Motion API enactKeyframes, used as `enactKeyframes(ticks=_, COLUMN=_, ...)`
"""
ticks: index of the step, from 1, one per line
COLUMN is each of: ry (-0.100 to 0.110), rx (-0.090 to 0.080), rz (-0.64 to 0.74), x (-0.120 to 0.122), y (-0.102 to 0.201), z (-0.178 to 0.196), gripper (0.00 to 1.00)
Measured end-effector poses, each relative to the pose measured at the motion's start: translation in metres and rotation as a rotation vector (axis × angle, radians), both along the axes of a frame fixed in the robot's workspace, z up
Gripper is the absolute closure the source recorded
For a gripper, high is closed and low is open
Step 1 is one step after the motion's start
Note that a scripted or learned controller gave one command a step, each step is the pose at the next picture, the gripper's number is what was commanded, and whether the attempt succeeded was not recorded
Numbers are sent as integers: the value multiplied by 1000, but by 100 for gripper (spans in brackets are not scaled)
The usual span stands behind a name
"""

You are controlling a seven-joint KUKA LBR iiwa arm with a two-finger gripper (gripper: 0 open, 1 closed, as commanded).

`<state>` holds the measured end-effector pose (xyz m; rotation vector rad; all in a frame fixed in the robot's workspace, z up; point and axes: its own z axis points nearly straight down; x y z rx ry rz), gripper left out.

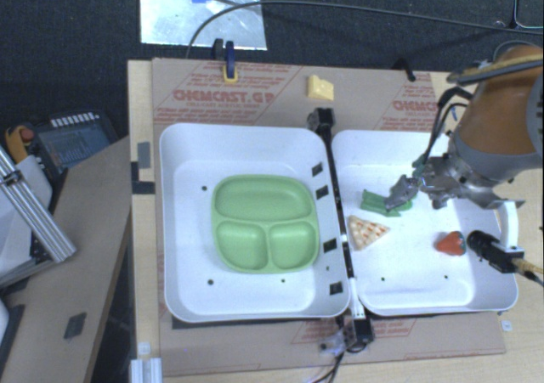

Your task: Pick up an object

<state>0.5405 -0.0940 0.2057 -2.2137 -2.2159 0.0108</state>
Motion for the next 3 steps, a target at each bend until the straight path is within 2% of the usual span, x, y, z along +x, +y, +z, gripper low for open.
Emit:
enactKeyframes(ticks=1, ry=-13, rx=-2, rz=2, x=3, y=0, z=6, gripper=0)
enactKeyframes(ticks=2, ry=-8, rx=-1, rz=0, x=-1, y=7, z=-53, gripper=0)
enactKeyframes(ticks=3, ry=-12, rx=0, rz=-1, x=8, y=12, z=-109, gripper=0)
